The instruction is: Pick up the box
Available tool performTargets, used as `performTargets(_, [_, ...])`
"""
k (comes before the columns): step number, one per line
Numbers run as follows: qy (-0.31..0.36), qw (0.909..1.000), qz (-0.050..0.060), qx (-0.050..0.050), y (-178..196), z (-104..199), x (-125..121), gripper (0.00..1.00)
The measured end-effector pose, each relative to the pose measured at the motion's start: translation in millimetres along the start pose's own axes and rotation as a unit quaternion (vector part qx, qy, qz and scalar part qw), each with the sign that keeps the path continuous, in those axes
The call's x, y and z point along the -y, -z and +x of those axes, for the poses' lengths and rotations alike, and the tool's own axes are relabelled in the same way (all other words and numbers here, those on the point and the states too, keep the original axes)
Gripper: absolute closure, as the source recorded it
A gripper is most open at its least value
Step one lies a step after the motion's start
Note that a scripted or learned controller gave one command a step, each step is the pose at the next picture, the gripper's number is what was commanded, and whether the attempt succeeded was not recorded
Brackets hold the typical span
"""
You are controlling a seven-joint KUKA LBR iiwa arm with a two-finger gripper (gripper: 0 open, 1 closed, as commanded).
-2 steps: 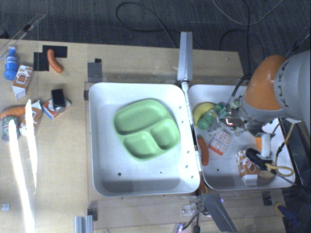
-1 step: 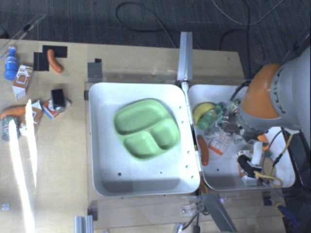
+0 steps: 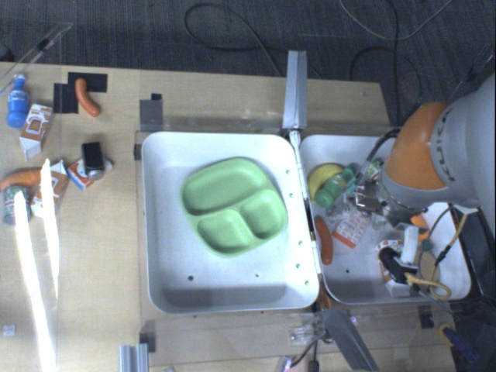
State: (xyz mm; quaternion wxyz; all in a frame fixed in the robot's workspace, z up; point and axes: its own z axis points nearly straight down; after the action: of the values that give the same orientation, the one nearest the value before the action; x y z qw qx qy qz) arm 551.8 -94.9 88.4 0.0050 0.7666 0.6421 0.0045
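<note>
The box [image 3: 350, 229] is a small flat white carton with red print. It lies in the right bin [image 3: 341, 285], near its middle. My gripper [image 3: 364, 198] hangs low over the same bin, just above and to the right of the box, at the end of the grey arm with the orange band [image 3: 415, 157]. Nothing shows between the gripper and the box. The arm hides the bin's right part.
A yellow fruit [image 3: 324, 175] and a green item [image 3: 335, 190] lie left of the gripper. A red sausage [image 3: 325, 239] rests by the bin's left wall. The left bin [image 3: 167, 285] holds a green divided plate [image 3: 232, 205]. Small items sit on the bench at far left.
</note>
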Motion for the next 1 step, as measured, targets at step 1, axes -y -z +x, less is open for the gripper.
performTargets(1, [0.002, 1.0000, -0.002, -0.001, 10.2, 2.8, -2.0, 1.00])
